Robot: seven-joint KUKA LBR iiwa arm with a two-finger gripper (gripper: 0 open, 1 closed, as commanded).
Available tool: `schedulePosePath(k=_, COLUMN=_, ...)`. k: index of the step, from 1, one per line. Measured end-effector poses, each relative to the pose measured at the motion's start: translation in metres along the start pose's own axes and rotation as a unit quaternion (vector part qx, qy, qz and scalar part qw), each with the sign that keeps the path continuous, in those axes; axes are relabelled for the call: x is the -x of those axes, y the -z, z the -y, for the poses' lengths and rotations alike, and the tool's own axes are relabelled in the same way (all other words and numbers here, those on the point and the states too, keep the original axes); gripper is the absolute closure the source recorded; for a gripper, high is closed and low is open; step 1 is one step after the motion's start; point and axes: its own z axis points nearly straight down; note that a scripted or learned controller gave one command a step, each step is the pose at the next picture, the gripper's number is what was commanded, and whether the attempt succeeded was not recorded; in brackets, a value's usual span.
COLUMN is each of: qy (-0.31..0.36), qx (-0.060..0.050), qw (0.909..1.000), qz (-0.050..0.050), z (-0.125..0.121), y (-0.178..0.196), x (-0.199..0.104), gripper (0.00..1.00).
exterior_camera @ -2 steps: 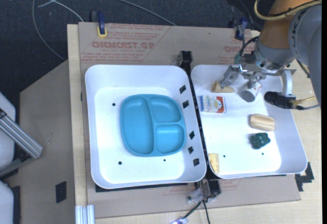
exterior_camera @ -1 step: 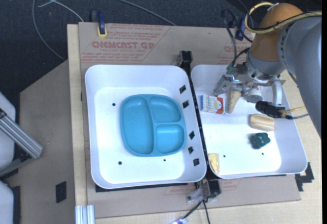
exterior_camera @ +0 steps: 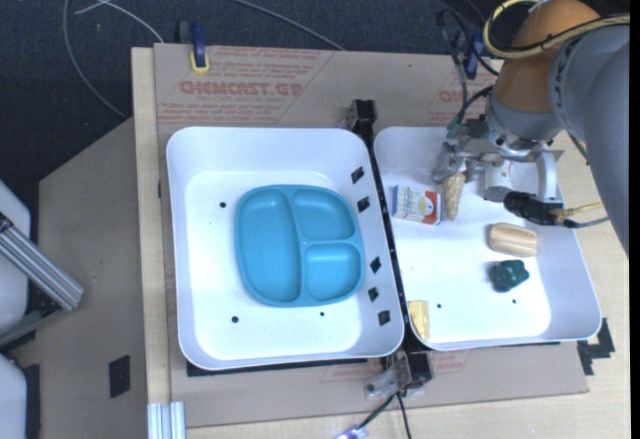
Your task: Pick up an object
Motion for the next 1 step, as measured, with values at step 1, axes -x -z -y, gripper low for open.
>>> schedulePosePath(k=1, qy=-0.001, qx=0.003, qw=1.0, qz=0.001, z=-0.0027, y=0.0473, x=0.007, gripper=1.0)
